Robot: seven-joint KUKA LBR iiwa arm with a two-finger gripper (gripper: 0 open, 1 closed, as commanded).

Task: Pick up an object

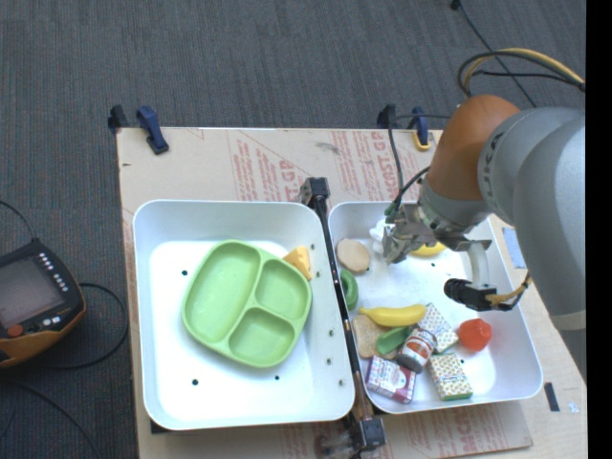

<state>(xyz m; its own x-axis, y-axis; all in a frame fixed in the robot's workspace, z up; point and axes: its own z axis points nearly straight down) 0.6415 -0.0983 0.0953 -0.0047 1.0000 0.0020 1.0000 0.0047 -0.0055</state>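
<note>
My gripper [402,244] hangs low over the back of the right bin [521,371], pointing down at the bin floor. A small yellow item [429,250] peeks out just to its right, partly hidden by the wrist. A round tan biscuit [353,254] lies just left of the gripper. Nearer the front lie a banana [394,315], a red tomato [474,334], a small jar [418,348] and a lime [349,290].
The right bin's front also holds a pink box [390,379], a green box [448,376] and a checkered packet [439,319]. The left bin [158,256] holds a green divided plate [249,302] and a yellow wedge [299,259]. A black connector [467,293] juts out from the wrist.
</note>
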